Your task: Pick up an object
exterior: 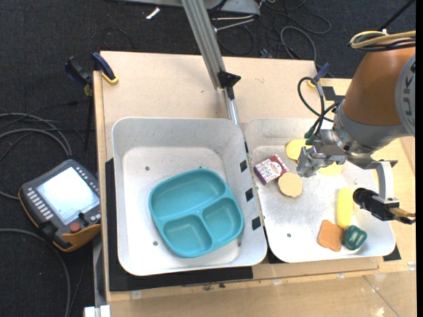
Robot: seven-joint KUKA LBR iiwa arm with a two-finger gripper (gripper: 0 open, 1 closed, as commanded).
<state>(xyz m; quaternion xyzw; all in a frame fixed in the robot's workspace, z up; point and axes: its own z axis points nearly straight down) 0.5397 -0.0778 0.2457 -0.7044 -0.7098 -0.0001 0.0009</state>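
The gripper hangs low in the right bin, just above a round tan cookie-like piece at its seven o'clock; whether its fingers are open or closed cannot be told. Nothing looks lifted, so the grasp seems not yet made. A teal divided tray lies in the left bin.

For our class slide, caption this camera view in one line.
Gripper hovers over right bin of toy food; teal tray in left bin.
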